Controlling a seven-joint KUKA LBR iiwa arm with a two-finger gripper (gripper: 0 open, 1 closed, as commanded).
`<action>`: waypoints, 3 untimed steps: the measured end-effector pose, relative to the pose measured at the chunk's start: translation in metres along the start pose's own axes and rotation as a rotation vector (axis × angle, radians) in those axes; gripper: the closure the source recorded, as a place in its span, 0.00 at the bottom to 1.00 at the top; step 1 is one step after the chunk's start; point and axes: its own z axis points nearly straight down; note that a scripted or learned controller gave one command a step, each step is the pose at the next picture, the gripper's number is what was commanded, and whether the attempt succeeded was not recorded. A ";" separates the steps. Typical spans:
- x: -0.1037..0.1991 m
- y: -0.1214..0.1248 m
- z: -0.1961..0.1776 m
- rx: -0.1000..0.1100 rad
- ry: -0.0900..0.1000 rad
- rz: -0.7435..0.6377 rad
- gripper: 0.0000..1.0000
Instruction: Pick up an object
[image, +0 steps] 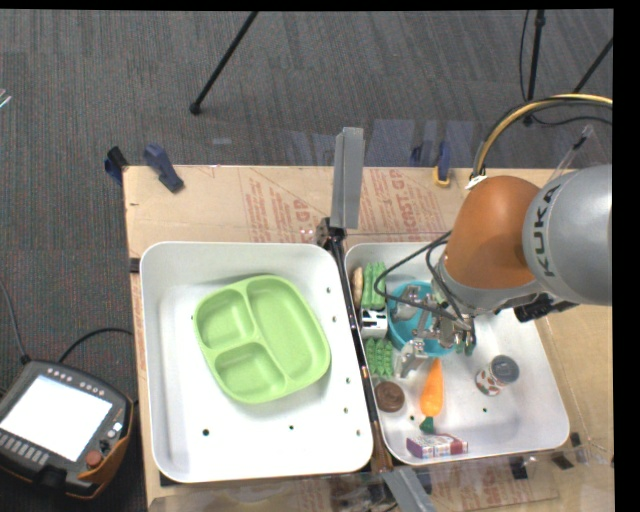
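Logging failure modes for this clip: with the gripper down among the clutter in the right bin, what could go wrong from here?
The gripper sits low among crowded items: the teal bowl, orange carrot and green pieces lie close together, so it may grab two things or nudge neighbours aside. The carrot's tapered shape could slip free. The arm's orange band hides part of the right bin, so a grasp is hard to confirm.

Teach pendant (55, 425) beside bench (240, 205)
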 end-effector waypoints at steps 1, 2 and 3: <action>0.046 -0.008 0.001 -0.001 0.001 -0.080 0.00; 0.042 -0.010 -0.010 0.005 -0.007 -0.081 1.00; 0.043 -0.006 -0.008 -0.001 -0.003 -0.084 0.00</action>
